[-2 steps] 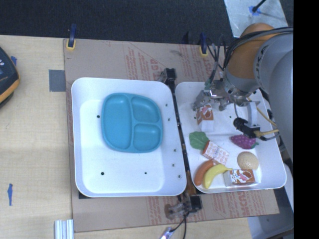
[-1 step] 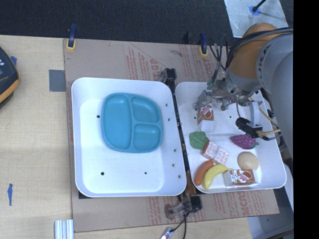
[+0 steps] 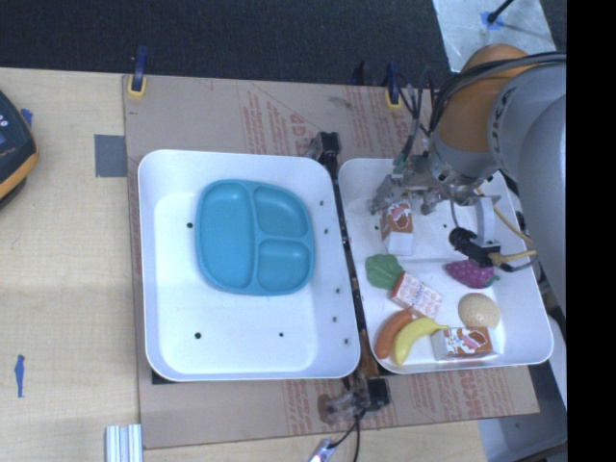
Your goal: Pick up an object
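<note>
My gripper (image 3: 408, 198) hangs low over the far left part of the right bin (image 3: 539, 349), with the grey arm and its orange band behind it. A small red and white carton (image 3: 397, 221) lies right under it, at its tips; contact is unclear. Other toy foods lie in this bin: a green leafy piece (image 3: 383, 269), a red and white packet (image 3: 416, 295), purple grapes (image 3: 470, 273), a tan bread roll (image 3: 478, 310), a sausage (image 3: 392, 333), a banana (image 3: 420, 337) and another carton (image 3: 464, 342).
The left bin (image 3: 173, 345) bears a blue divided plate (image 3: 255, 236). The arm's bulk and cables cover the right bin's far right side. A dark device (image 3: 12, 152) lies at the bench's left edge.
</note>
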`<state>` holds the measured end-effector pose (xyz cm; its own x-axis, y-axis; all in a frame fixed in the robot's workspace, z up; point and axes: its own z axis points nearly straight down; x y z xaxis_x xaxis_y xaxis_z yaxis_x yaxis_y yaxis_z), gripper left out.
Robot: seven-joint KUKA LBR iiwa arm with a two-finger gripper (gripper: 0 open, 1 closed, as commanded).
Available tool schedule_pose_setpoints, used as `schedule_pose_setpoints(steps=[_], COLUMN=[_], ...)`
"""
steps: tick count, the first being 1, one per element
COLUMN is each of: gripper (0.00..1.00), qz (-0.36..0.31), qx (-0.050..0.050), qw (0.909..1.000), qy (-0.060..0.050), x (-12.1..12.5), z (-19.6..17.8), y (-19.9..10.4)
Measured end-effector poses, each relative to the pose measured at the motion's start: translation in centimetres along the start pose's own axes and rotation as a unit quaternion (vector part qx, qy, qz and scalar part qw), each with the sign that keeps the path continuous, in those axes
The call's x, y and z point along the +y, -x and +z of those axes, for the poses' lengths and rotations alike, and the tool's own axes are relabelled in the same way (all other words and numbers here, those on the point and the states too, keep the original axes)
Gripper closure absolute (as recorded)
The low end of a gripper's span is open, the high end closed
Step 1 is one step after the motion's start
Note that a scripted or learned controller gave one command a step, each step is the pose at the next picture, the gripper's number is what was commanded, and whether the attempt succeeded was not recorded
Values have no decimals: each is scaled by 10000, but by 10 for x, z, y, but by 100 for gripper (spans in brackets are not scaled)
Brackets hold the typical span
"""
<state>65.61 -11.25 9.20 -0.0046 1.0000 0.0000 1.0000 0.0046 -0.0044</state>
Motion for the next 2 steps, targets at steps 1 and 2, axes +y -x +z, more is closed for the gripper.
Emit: schedule_pose_setpoints(steps=[1,2], gripper=[100,100], qz=[-8,-2], qx=[-1,4], qw=[10000,10000], qy=[-6,13], x=[0,-43], z=[-10,-101], y=[1,-50])
